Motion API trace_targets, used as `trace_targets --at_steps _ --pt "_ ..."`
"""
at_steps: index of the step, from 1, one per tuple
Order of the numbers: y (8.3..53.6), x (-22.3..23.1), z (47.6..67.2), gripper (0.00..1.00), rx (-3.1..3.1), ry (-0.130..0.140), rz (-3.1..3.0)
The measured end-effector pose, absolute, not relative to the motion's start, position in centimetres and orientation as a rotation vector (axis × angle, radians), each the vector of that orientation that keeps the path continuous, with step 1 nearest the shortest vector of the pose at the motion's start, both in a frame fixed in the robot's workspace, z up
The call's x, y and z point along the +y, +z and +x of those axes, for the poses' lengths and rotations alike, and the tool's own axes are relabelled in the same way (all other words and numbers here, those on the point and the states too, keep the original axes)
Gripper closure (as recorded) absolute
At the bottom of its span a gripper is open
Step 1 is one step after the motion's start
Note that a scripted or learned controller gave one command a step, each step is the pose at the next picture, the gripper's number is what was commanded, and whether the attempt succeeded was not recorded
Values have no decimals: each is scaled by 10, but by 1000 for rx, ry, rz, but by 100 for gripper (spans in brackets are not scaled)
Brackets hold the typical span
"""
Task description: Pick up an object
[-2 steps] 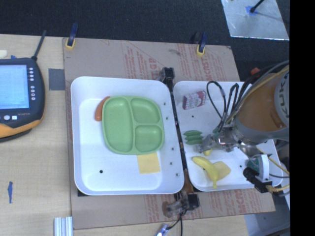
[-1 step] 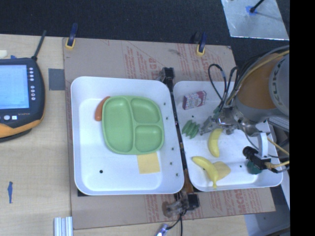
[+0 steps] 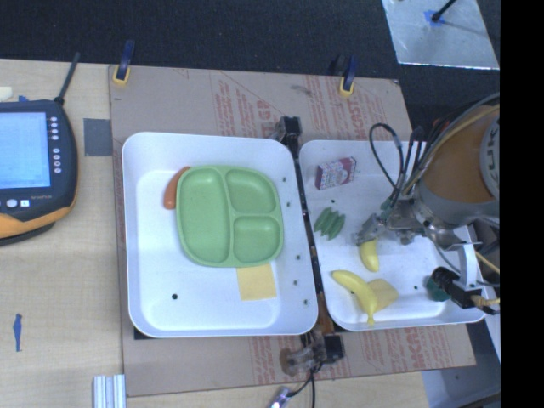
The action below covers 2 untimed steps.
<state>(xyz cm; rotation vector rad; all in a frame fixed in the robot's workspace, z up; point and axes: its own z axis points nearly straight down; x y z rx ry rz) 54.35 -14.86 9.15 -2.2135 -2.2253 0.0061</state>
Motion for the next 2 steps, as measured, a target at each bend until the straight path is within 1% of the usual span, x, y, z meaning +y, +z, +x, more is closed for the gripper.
trace_targets --at_steps 1,2 --pt "102 -150 543 100 -2229 10 -2209" --pt "192 -78 553 100 -2225 2 -2215"
